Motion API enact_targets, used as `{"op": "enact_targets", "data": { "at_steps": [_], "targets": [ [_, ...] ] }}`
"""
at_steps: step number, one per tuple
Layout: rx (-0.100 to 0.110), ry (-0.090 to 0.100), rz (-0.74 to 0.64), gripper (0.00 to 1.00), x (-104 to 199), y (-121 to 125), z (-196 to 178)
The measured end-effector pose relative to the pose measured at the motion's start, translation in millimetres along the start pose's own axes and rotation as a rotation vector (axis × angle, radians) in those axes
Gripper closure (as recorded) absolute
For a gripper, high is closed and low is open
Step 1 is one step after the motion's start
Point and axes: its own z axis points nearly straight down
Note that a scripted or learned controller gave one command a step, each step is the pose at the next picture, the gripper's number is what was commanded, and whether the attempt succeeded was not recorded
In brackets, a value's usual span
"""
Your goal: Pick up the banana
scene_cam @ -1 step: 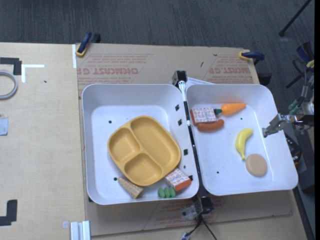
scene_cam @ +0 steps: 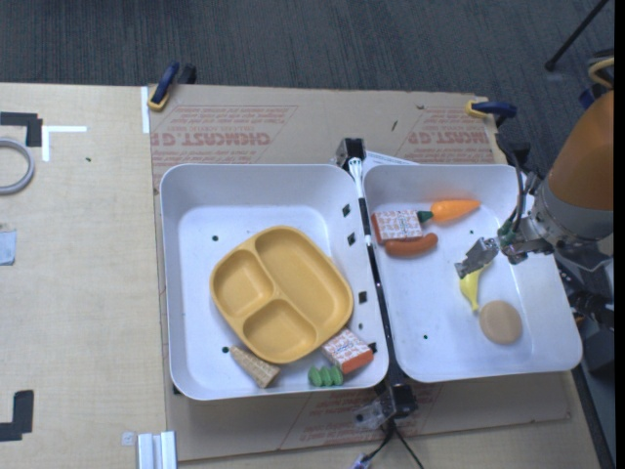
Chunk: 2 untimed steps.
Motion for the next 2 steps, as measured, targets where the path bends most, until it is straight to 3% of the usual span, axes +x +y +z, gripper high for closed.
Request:
{"op": "enact_targets", "data": {
  "at_steps": [1, 2],
  "targets": [
    [-0.012, -0.009, -0.271, 0.00, 12.7, 17.4, 77.9],
    [-0.013, -0.009, -0.269, 1.00, 12.6, 18.1, 68.8]
  ]
}}
